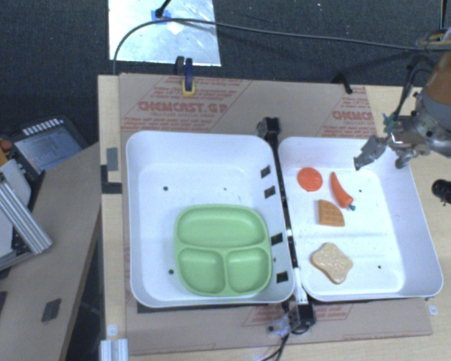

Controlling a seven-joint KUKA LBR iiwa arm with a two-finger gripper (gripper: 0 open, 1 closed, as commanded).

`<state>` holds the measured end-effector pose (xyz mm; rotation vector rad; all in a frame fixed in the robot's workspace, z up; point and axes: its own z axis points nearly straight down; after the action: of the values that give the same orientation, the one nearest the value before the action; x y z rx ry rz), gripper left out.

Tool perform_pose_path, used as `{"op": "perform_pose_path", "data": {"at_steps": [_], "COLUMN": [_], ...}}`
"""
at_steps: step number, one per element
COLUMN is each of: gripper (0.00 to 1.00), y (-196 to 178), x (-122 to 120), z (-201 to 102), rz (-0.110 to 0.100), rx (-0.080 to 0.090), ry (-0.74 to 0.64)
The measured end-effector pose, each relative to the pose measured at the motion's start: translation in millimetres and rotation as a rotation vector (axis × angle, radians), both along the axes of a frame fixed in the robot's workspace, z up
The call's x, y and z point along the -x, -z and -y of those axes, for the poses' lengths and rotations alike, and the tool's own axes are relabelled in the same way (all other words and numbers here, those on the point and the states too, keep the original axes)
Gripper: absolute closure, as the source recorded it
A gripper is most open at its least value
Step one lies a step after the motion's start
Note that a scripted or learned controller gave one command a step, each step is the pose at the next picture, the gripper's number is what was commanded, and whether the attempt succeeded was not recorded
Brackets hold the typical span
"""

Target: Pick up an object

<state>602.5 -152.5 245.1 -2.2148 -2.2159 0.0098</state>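
Two white bins side by side in the middle of the frame, on a brown cardboard sheet (233, 100).

In the left bin (139, 201): a green plate (223, 249) with three parts, lying flat near the bottom edge of that bin.

In the right bin (415, 239): four small toy foods, all in its left half.
- Round red piece (310, 178), nearest the top.
- Long orange-red piece (341, 189), just to the right of the round one, slanted, close but not touching.
- Orange wedge (330, 213), right below those two.
- Tan piece like toast (331, 262), lowest of all, a little apart from the wedge.

Up at the right side of the frame: the grey arm (445, 104), reaching in over the top edge of the right bin.

At its tip: the gripper (383, 156), above the upper part of the right bin. Fingers spread wide, one finger (366, 155) pointing left and down. Nothing between them. Up and to the right of the toy foods, touching none.

All four toy foods lying loose on the bin floor, none picked up.

At the top of the frame: a shiny silver sheet (165, 21) on the dark floor, with a yellow clamp (186, 77) just below it on the cardboard edge.
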Motion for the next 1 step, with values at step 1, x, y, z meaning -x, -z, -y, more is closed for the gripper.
{"op": "perform_pose_path", "data": {"at_steps": [1], "gripper": [0.0], "y": [-7.1], "x": [-2.3], "z": [-0.4], "rz": [0.012], "rx": [0.002], "ry": [-0.003]}}
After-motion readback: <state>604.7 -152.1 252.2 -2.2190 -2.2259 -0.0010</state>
